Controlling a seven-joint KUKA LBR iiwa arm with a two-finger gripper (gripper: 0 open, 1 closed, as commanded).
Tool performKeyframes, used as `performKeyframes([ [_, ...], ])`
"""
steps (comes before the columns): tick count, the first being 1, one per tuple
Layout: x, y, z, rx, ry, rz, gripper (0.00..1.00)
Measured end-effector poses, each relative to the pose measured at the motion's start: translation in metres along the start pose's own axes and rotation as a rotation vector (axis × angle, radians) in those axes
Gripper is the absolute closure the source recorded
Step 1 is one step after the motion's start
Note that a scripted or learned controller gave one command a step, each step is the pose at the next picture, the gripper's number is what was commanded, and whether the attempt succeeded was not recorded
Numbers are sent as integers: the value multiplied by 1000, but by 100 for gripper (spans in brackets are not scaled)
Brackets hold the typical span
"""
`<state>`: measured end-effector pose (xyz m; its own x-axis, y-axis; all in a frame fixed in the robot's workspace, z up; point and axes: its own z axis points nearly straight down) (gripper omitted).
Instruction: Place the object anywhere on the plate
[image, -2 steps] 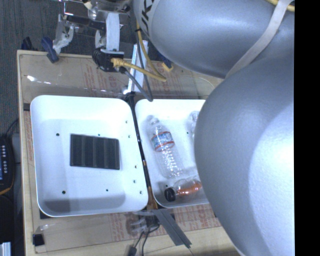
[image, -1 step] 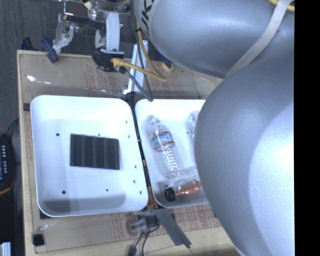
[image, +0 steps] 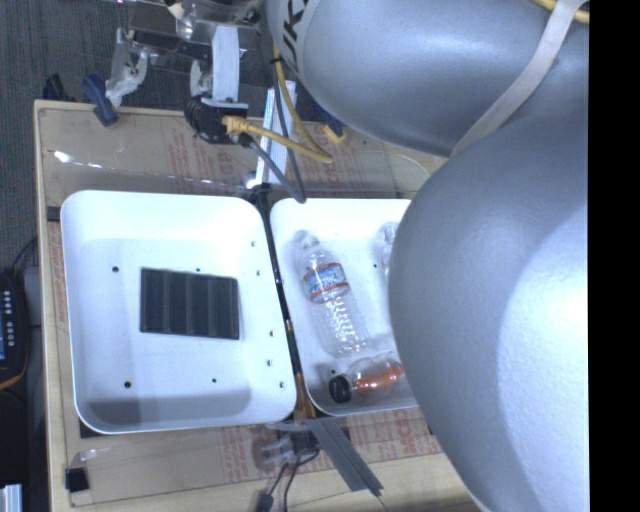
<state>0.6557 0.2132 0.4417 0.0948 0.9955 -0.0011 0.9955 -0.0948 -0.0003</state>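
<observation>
A dark ribbed rectangular plate (image: 190, 303) lies flat in the middle of the left bin (image: 90, 230). In the right bin (image: 300, 225) a clear water bottle (image: 330, 295) with a red and blue label lies on its side near the bin's left wall. Below it, at the front edge, lies a small amber bottle (image: 368, 382) with a black cap. A clear object (image: 385, 240) peeks out from under the arm. The arm's grey body (image: 500, 250) hides most of the right bin. The gripper (image: 180, 50) hangs beyond the far edge of the bins, away from all objects.
Yellow and black cables (image: 270, 135) run down from the wrist over the far bench edge to the gap between the bins. A blue clamp (image: 100, 100) sits at the bench's far left corner. A grey bracket (image: 335, 455) juts out in front of the bins.
</observation>
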Motion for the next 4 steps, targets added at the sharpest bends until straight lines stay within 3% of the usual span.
performKeyframes([
  [4,7,-1,0,0,0,-32,0],
])
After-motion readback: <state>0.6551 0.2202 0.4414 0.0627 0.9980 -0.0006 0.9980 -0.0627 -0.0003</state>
